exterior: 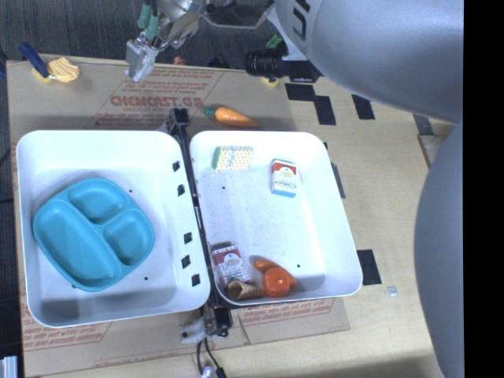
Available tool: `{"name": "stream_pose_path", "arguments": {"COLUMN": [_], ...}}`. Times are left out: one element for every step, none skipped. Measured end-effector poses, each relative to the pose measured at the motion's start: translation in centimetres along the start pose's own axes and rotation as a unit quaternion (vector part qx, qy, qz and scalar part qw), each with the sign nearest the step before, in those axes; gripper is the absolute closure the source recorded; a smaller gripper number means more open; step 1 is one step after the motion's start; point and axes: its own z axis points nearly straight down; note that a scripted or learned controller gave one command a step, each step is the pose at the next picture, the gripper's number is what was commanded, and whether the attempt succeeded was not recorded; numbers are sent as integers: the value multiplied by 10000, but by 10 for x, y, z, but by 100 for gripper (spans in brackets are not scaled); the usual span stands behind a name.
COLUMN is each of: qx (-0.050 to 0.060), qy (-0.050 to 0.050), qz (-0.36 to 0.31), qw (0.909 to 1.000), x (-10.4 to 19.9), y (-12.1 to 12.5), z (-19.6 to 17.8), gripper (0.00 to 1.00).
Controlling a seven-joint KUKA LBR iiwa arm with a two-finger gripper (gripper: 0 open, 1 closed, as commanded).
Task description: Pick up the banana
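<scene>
Brown cardboard covers the bench (378,235) under two shallow white bins set side by side, their inner rims touching along a black seam.

The left bin (94,144) holds one thing, a blue divided plate (90,231) with three compartments, lying toward the near left. Bare white floor runs along the bin's far edge and its right side.

The right bin (331,219) holds five things. Two are near the far wall: a small patterned packet (232,157) and a red and white carton (283,177), close together but apart. Three are crowded in the near corner: a dark red packet (227,262), a brown piece (242,290) and a round orange fruit (276,281), the last two against the near rim. The middle of this bin is open floor.

One carrot (232,116) lies on the cardboard just beyond the right bin's far rim.

The banana (64,71), as far as the small yellow shape can be read, lies outside both bins on the far left corner of the cardboard, beside a blue object (32,57) and close to the board's edge.

The gripper (140,60) hangs over the cardboard beyond the left bin, right of the banana and well apart from it. I cannot tell whether it is clenched or released. Open cardboard lies between the two.
</scene>
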Motion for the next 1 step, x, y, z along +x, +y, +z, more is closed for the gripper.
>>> {"name": "stream_pose_path", "arguments": {"qx": [29], "qy": [12], "qz": [-325], "qw": [9995], "x": [-20], "y": [-45], "z": [133], "gripper": [100]}}
